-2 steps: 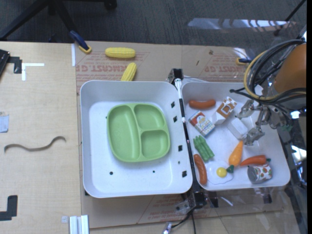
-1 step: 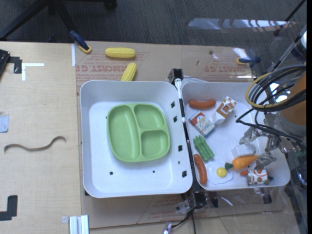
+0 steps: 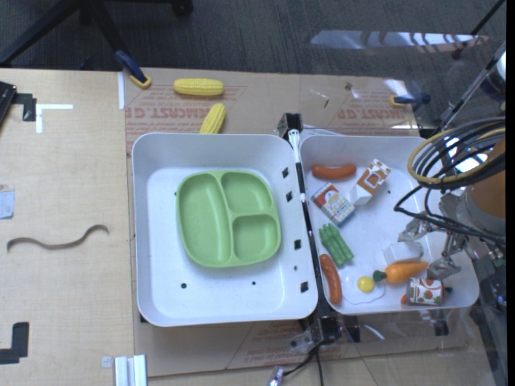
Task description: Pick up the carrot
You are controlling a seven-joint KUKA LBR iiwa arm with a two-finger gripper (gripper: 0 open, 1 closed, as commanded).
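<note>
The carrot (image 3: 405, 271), orange with a green top at its left end, lies on the floor of the right bin (image 3: 378, 145) near its front right corner. My gripper (image 3: 430, 248) hangs just above and to the right of it, low over the bin. Its two metal fingers (image 3: 414, 232) stand apart, one behind the carrot and one at the carrot's right tip. Nothing is gripped between them. The gripper is open.
Around the carrot lie a fried egg (image 3: 366, 285), a small carton (image 3: 424, 293) and a white piece (image 3: 400, 253). Further left are green beans (image 3: 336, 244), two sausages (image 3: 330, 278) and two more cartons (image 3: 333, 203). The left bin holds a green divided plate (image 3: 229, 218).
</note>
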